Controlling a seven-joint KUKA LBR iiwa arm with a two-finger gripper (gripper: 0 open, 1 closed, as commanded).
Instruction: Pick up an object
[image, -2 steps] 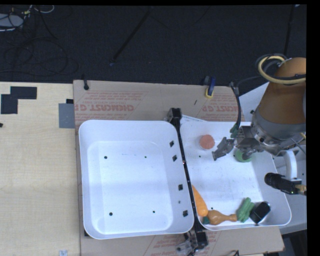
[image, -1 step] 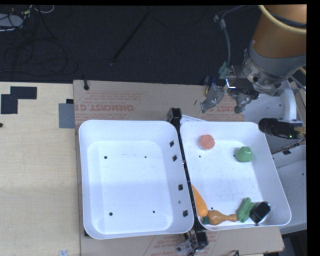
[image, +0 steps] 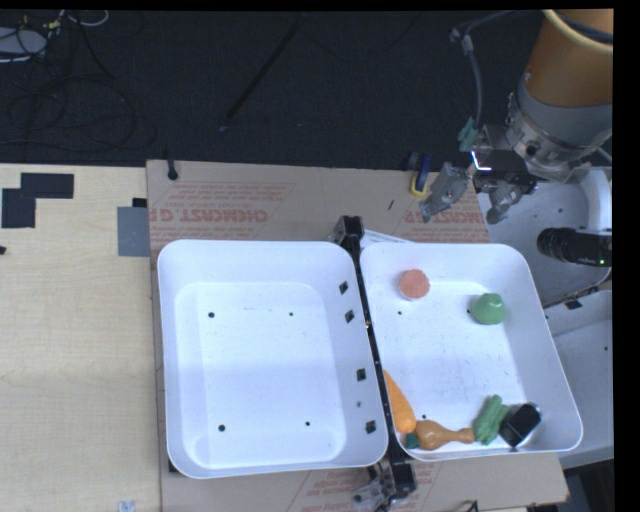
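My gripper (image: 468, 203) hangs above the far edge of the right bin (image: 455, 352), its two fingers spread apart with nothing between them. A round orange-pink object (image: 414, 284) lies in the right bin near its far side, just below and left of the gripper. A green round object (image: 488, 308) sits to its right. At the bin's near edge lie an orange carrot-like piece (image: 399, 402), a tan gourd-like piece (image: 442, 435), a green elongated piece (image: 489, 418) and a black block (image: 520, 424).
The left bin (image: 260, 360) stands beside the right one, with a black divider clip strip (image: 360, 330) between them. Both rest on a cardboard sheet (image: 260, 205). A black cylinder (image: 570, 245) juts in at the right.
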